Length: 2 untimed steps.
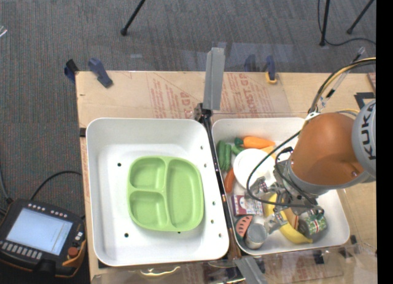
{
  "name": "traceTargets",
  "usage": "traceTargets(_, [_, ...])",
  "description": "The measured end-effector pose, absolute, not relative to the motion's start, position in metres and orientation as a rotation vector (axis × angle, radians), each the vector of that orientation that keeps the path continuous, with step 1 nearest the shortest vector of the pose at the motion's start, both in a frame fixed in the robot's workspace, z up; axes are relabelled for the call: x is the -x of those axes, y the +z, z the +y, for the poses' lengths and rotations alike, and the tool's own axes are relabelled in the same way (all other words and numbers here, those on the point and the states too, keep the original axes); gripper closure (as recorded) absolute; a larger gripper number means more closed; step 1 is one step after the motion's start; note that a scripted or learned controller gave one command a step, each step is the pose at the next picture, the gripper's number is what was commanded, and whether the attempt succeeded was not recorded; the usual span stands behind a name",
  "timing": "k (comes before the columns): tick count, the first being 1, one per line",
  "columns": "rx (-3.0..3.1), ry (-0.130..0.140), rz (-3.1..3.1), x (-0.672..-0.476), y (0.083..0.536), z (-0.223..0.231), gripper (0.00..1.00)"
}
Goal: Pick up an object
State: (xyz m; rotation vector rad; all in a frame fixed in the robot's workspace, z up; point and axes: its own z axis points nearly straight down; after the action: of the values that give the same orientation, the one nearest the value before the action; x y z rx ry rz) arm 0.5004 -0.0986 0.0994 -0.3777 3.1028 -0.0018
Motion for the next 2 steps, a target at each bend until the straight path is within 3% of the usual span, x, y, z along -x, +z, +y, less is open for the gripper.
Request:
traceTargets(1, [0.373, -0.001, 3.115, -0.525, 0.09, -0.091, 0.0])
traceTargets(2, [0.382, -0.002, 3.105, -0.529, 0.1, -0.089, 1.0])
